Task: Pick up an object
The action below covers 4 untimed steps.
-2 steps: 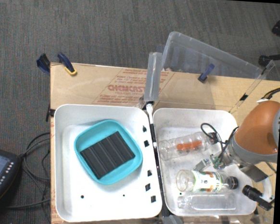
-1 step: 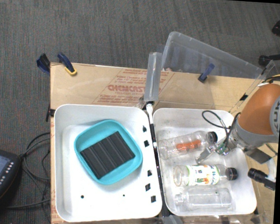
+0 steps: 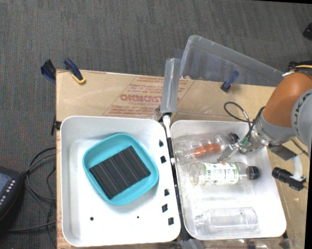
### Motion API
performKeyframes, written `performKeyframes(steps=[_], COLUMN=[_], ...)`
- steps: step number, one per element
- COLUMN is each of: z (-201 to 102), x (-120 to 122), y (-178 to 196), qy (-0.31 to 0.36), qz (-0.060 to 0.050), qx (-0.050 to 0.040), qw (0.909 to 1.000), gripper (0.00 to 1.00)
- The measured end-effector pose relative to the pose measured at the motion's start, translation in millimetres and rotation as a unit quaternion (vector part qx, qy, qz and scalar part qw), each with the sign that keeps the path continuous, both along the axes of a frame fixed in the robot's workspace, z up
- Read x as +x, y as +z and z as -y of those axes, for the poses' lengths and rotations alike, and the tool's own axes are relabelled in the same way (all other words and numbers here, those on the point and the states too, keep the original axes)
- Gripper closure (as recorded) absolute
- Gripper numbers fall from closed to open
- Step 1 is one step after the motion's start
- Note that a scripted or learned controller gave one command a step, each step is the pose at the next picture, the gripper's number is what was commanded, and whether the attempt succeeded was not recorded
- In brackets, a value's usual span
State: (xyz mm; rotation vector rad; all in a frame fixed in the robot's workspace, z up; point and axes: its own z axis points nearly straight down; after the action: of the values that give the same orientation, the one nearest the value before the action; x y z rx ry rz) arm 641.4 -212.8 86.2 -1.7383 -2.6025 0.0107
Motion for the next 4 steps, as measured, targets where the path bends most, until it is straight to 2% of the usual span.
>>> performKeyframes(steps=[1, 3, 4], z=[-45.1, -45.1, -92.7], x=[-3.2, -4.6, -0.6], y=[1.5, 2.7, -1.3], qy=[0.063, 0.096, -0.017], qz=[0.001, 0.001, 0.001], qx=[-0.0097, -0.0123, -0.0009], qw=[0.9980, 0.9953, 0.9998], gripper=[0.00, 0.00, 0.00])
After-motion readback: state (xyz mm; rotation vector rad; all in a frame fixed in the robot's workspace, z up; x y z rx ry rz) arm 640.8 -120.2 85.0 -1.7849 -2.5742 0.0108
